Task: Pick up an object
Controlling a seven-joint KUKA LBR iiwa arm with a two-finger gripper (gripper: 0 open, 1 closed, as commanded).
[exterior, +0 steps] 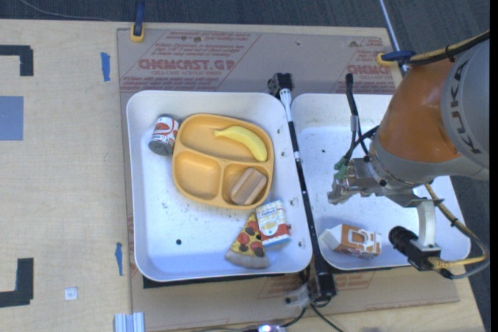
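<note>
Bench surface carries two white bins; the right bin (311, 167) holds a small orange-and-white carton (354, 240) near its front edge. Gripper (348, 186) hangs above that bin, its state cannot be determined. Carton lies just in front of the gripper, long axis running roughly left-right across the view.

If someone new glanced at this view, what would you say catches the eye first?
Probably the yellow divided plate in the left bin, with a banana in its top section and a bread roll at lower right. Next, the grey arm's orange band looming over the right bin, its gripper above a small orange-and-white packet.
</note>
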